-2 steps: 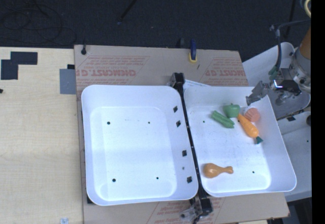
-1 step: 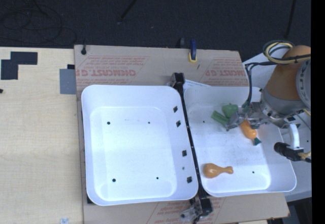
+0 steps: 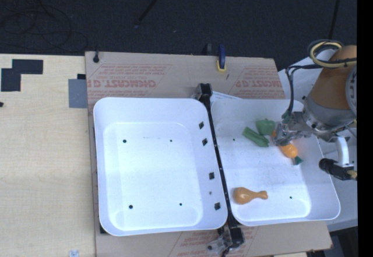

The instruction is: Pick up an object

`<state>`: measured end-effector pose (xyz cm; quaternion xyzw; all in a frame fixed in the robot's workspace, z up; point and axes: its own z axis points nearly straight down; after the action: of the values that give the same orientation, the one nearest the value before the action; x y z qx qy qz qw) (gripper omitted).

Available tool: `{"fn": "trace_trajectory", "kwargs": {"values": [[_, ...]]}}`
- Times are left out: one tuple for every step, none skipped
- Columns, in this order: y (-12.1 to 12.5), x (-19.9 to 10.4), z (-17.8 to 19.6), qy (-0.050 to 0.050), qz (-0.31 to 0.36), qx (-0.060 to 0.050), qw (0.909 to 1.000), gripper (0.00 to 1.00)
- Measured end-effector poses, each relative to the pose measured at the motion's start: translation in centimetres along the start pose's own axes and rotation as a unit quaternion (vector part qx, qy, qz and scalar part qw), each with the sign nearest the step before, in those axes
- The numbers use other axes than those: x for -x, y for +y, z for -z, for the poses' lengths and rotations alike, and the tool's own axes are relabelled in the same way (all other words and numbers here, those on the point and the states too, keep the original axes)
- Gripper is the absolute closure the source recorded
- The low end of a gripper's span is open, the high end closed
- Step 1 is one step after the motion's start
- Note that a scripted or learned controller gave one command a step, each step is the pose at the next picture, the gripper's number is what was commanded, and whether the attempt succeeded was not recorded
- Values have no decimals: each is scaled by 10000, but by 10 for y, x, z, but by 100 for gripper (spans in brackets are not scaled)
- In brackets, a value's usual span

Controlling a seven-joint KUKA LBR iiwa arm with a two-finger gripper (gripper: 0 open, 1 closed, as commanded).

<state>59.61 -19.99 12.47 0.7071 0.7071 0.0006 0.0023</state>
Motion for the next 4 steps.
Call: {"fn": "trace_trajectory", "kwargs": {"values": [[41,-52,119,7,35,47,10000,100],[-1,7,139,-3,-26,-23,10000,100],[14,-1,250,-9,9,38,10000,100],[50,-67,211,27,34,-43,10000,100]]}}
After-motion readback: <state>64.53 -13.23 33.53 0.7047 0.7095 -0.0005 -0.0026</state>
